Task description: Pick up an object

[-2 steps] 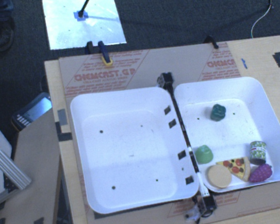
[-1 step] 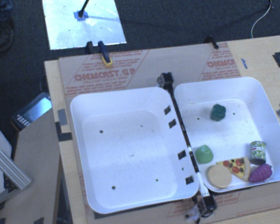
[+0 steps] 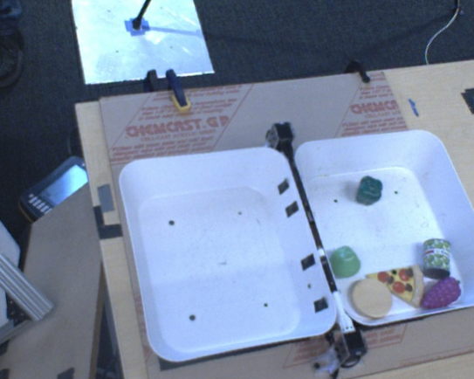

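State of gripper: not determinable. On the table (image 3: 122, 334), two white bins side by side, touching along a clipped seam. In the right bin (image 3: 450, 163), six objects: dark green piece (image 3: 368, 190) alone toward the far wall; light green piece (image 3: 345, 261) beside the seam; along the near wall, tan disc (image 3: 371, 298) touching pizza slice (image 3: 399, 282), purple grape cluster (image 3: 440, 292) next, small can (image 3: 437, 257) upright just behind. Left bin (image 3: 221, 261) alongside.

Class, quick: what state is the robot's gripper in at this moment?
Gripper: cannot be told from this view.
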`<state>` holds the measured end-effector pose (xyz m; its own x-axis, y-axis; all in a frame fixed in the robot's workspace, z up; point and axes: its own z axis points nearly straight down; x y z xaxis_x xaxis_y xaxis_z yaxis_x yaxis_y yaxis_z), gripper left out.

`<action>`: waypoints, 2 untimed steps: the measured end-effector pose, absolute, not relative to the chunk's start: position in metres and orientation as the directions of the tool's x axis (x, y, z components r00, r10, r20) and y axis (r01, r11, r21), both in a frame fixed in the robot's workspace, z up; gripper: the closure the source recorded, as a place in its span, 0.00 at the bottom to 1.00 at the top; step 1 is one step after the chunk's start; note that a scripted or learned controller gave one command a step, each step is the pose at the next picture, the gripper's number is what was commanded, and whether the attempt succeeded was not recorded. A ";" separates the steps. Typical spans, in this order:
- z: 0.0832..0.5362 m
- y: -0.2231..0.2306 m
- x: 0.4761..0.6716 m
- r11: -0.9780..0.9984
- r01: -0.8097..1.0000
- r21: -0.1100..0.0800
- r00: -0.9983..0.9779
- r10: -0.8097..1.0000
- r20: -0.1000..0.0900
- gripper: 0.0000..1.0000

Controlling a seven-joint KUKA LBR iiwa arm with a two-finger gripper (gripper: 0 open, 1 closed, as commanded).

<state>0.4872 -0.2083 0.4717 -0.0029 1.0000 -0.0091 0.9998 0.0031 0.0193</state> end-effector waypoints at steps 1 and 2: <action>0.308 -0.205 0.485 0.001 1.000 -0.012 -0.001 1.000 0.005 1.00; 0.425 -0.207 0.488 0.004 1.000 0.015 -0.004 1.000 -0.006 1.00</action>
